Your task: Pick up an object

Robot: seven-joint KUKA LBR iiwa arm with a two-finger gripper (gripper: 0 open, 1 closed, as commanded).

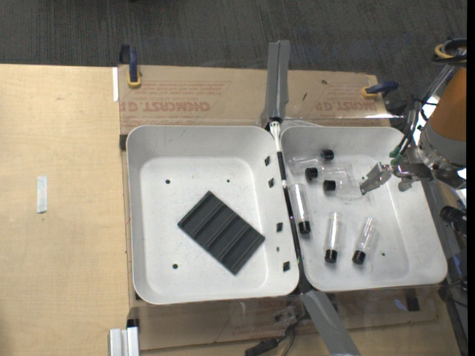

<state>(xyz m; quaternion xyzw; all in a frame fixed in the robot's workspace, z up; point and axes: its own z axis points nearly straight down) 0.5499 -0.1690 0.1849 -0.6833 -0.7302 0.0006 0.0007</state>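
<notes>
Two shallow white bins sit side by side on the surface (59, 273); the left bin (148, 288) carries a dark ribbed rectangular tray (221, 232) lying diagonally near its middle; the right bin (415, 269) carries the clear tubes with black caps.

The arm comes in over the right bin's right edge, its orange band (453, 110) above the bin's far right corner; the gripper (377, 178) hangs over the right half of that bin, about midway between its far and near edges, with its metal tip angled toward the bin's centre; whether it is wide or narrow cannot be told from this slant, and nothing shows between its tips.

One long tube (299, 210) lies along the right bin's left edge, cap toward the near edge; two shorter tubes lie nearer the near edge, the middle tube (332, 237) roughly at the bin's centre line and the right tube (364, 239) just beside it, tilted, both with caps toward the near edge; the right tube lies below the gripper in the view, toward the near edge, apart from it. Three loose black caps (326, 155) and some clear pieces sit toward the far edge, left of the gripper and not touching it.

Brown cardboard (185, 95) lies under the far edges of both bins, held by clamps (132, 69) at its far corners.
</notes>
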